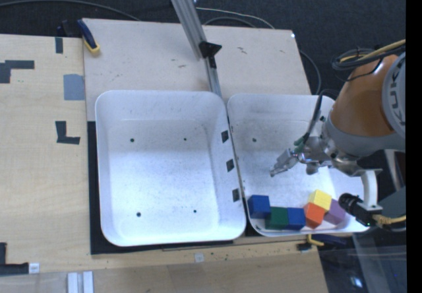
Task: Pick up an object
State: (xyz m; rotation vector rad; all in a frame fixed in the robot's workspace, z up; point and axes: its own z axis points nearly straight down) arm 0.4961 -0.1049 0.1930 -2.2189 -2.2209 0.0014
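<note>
Above the right bin's (pixel 264 113) bare middle I see my gripper (pixel 279 165), its thin metal fingers close together with nothing between them, so I judge the pick not yet made. Nearer the front rim lie the blocks, matte and hard-edged: a blue cube (pixel 259 204), a green one (pixel 279 217), a second blue (pixel 296 218), orange (pixel 314 214), yellow (pixel 321 198) and purple (pixel 335 212), packed touching. Beside it, the left bin (pixel 105 153) is smooth, speckled white plastic

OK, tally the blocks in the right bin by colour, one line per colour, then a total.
Blue blocks: 2
Green block: 1
Orange block: 1
Yellow block: 1
Purple block: 1
Total: 6, all clustered at the right bin's near edge.
</note>
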